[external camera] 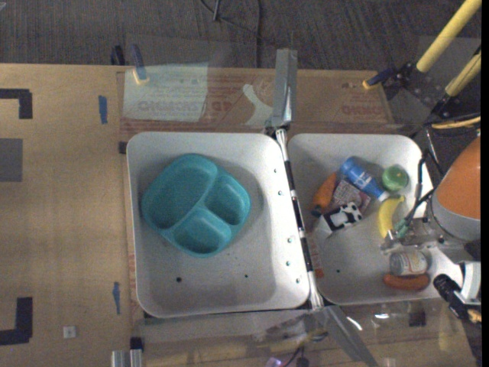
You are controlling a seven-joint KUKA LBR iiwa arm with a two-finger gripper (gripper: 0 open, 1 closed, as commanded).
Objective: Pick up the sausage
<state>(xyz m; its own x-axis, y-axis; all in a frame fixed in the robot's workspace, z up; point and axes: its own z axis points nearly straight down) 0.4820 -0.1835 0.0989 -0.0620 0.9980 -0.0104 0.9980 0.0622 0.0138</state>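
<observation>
Two bins sit on the counter (pixel 61 205): the left bin (pixel 153 281) holds one teal plate (pixel 196 203); the right bin (pixel 344 281) holds one sausage (pixel 406 282), one can (pixel 407 263), one banana (pixel 389 214). The gripper (pixel 405 239) hovers lower right.

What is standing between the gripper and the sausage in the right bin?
A small can sits right beside the sausage, on its far side, under the gripper. It could get in the way of reaching the sausage.

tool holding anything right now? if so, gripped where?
Cannot be told. The tool sits low in the right white bin, beside the curved yellow banana and above the reddish-orange sausage; no item visibly between its tips.
</observation>
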